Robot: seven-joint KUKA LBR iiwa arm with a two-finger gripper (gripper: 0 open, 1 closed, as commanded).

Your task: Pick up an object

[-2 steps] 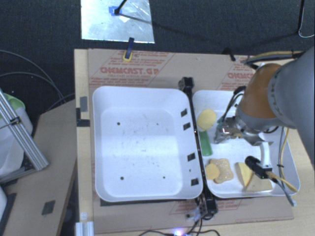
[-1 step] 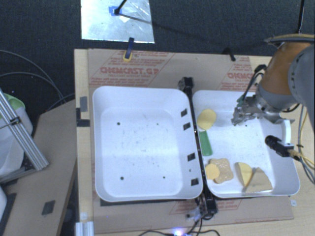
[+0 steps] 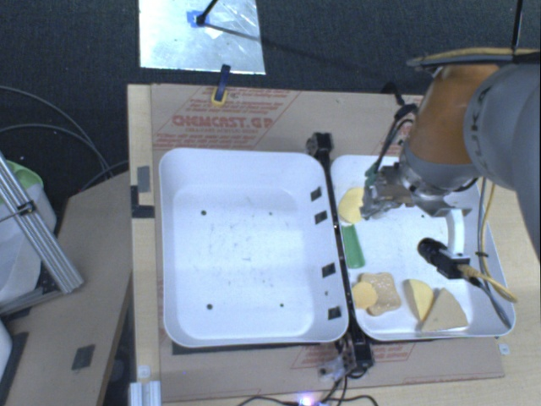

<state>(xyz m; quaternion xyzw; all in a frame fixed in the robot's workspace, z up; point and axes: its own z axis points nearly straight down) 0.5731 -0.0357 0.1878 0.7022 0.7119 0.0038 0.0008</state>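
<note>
Yellow object (image 3: 351, 204) beneath lowered tool (image 3: 372, 203)

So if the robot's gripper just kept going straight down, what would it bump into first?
Probably the round yellow piece by the right bin's left wall. The gripper hangs right beside it, pointing down. Depth is hard to judge, so it might meet the bin floor instead.

A single fixed camera looks down at a slant from above the bench, taking in both bins at middling range; the gripper (image 3: 372, 201) sits right of centre.
</note>
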